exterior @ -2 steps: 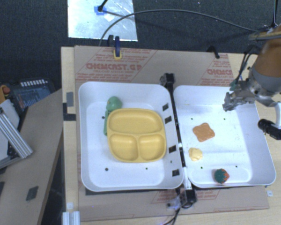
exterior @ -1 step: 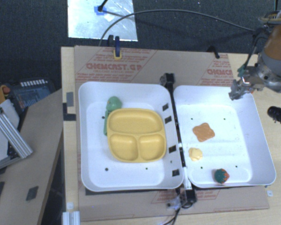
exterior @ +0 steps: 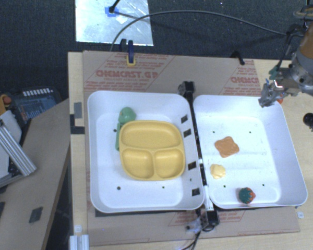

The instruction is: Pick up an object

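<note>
A dark, speckled floor surrounds the bench, and left of the left bin stand a silver aluminium rail and a small black device with an orange button on a tan side surface. Beyond that bin, on the floor, lies a shiny foil-like sheet with a blue tab, and a black cable runs from it toward the arm. The bench itself is a pale board printed with red lettering, with a yellow-and-blue clamp on its far edge. Inside the left bin rests a yellow divided tray, and a green object lies partly under the tray's far left corner, touching it. A row of black clips sits where the left bin meets the right bin. In that second bin lie three small things, well apart from the walls — an orange flat piece, a pale yellow lump just nearer the camera, and a teal-and-red ball near the front wall. The gripper hangs over the right bin's far right corner, away from all three; how wide it stands I cannot tell, and nothing is seen in its grasp.
</note>
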Controlling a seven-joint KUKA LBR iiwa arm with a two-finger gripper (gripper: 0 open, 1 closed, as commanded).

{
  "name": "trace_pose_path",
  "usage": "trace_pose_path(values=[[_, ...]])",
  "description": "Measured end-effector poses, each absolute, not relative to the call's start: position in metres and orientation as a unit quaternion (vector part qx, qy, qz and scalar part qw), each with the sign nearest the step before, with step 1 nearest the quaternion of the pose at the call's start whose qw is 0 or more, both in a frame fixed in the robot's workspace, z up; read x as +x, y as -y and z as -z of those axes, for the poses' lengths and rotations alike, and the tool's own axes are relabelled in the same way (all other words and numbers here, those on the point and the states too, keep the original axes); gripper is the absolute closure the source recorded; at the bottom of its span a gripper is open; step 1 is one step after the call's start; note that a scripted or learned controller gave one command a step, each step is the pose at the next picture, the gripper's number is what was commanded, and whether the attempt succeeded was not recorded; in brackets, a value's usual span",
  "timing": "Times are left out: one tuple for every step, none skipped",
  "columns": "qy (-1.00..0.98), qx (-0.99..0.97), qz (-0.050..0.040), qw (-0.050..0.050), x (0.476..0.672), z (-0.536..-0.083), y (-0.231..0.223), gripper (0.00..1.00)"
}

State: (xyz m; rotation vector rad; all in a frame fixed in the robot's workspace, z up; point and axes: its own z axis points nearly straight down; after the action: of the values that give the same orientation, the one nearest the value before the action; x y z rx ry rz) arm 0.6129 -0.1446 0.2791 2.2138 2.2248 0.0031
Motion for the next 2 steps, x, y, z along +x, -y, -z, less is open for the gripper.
trace_pose_path(values=[[-0.71,0.704,-0.001,0.0,0.606,-0.277,0.091,1.0],[-0.711,0.704,-0.0013,0.0,0.587,-0.278,0.036,1.0]])
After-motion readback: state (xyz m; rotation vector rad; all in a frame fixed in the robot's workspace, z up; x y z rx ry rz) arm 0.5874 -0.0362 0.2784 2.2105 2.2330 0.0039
